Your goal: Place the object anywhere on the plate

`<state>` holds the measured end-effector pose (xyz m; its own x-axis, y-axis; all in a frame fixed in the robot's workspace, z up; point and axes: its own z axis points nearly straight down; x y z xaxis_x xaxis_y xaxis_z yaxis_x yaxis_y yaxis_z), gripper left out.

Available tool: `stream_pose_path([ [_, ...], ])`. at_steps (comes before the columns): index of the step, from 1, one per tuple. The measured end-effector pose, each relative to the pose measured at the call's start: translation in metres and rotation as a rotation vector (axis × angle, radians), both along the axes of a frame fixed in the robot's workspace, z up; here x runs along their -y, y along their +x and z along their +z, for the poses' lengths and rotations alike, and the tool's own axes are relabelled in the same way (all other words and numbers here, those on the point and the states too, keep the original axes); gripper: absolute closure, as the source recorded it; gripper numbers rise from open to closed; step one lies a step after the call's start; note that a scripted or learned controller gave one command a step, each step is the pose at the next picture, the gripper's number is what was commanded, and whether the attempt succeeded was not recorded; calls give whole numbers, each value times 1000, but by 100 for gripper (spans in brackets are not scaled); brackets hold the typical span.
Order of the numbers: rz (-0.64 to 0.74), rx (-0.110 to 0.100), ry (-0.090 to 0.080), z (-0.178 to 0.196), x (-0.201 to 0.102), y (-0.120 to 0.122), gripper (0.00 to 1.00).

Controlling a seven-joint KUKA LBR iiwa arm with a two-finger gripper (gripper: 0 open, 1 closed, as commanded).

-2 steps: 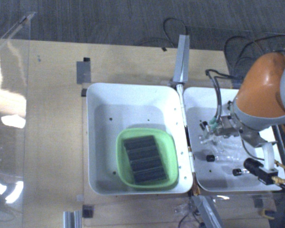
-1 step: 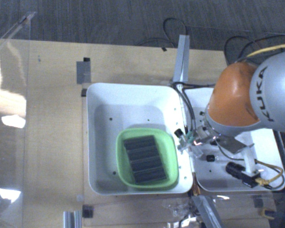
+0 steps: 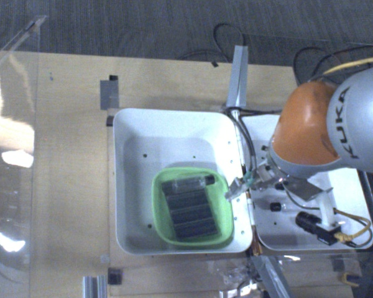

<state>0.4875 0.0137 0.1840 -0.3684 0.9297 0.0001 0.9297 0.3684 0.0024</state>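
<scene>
- The green plate (image 3: 191, 207) sits in the left bin (image 3: 130, 166), towards that bin's near right corner, its right rim close to the bin's right wall.
- A dark, ridged rectangular object (image 3: 188, 207) lies flat on the plate, covering most of its middle; its long side runs from the plate's far left to its near right.
- The arm (image 3: 336, 126) reaches in over the right bin (image 3: 360, 197), grey with an orange band.
- The gripper (image 3: 245, 184) hangs over the wall between the two bins, just beside the plate's right rim.
- I cannot tell how the gripper is set; its tip is too small and blurred.
- Nothing is visibly held by it.
- Black cables (image 3: 242, 138) run along the dividing wall.
</scene>
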Motion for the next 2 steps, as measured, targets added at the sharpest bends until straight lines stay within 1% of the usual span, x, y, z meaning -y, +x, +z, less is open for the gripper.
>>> stream_pose_path([
  [1,42,5,-2,1,72,50,0],
  [2,44,14,-2,13,70,52,100],
])
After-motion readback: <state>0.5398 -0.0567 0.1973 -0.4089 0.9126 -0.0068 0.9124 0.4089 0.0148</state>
